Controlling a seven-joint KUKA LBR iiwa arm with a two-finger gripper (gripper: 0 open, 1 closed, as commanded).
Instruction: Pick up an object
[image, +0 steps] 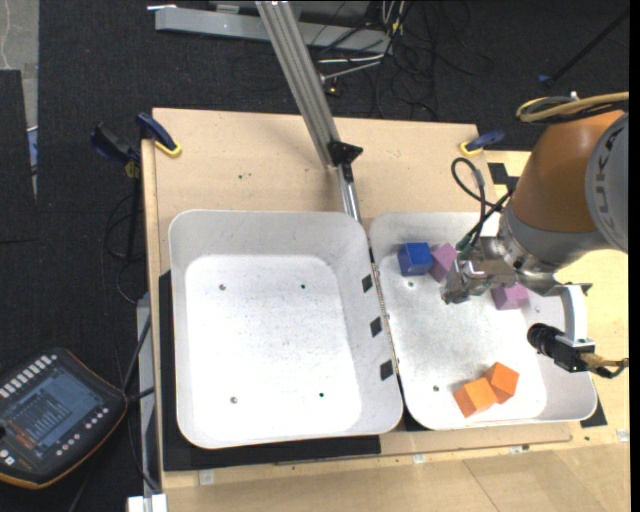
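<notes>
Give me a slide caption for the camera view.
End effector low in right bin beside blue and purple blocks; orange blocks nearer.

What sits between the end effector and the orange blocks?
Nothing: in the camera view, bare white floor of the right bin separates the end effector from the orange blocks.

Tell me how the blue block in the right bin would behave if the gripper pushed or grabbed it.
The blue block looks like a stiff, flat-faced cube, so it would probably slide rather than roll on the smooth floor of the right bin. It sits against a purple block, so a push may shift both. It is small, so likely light.
</notes>
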